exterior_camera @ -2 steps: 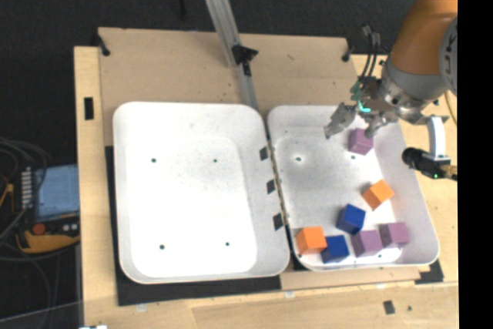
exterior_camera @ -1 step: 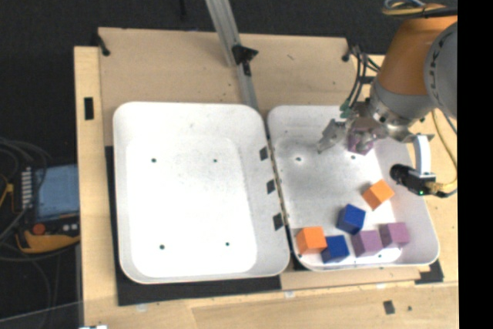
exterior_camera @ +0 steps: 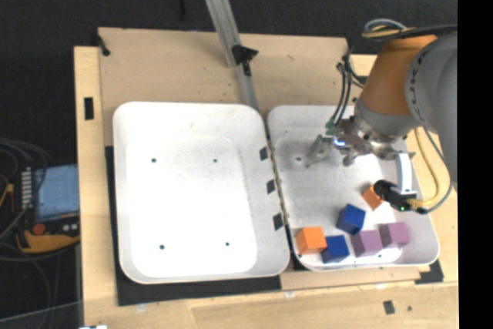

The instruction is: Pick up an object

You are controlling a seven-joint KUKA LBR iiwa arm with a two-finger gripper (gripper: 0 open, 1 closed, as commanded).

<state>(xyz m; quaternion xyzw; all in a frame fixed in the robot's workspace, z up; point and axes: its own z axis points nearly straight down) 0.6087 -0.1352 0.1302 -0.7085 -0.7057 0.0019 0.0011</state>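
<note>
My gripper (exterior_camera: 331, 156) hangs over the upper middle of the right bin (exterior_camera: 296, 127). Its fingers are spread open with nothing between them. Several blocks lie below it along the bin's near side: an orange block (exterior_camera: 311, 239), a blue block (exterior_camera: 335, 248), a second blue block (exterior_camera: 352, 218), a purple block (exterior_camera: 367, 242) and a pink-purple block (exterior_camera: 397, 233). A smaller orange block (exterior_camera: 372, 197) sits by the right wall, partly covered by a black part of the arm. The gripper touches none of them.
The left bin (exterior_camera: 192, 189) lies beside the right one, and black clips (exterior_camera: 269, 185) join their shared edge. A slanted metal pole (exterior_camera: 223, 19) rises behind the bins. Cables (exterior_camera: 431, 181) hang at the arm's right side.
</note>
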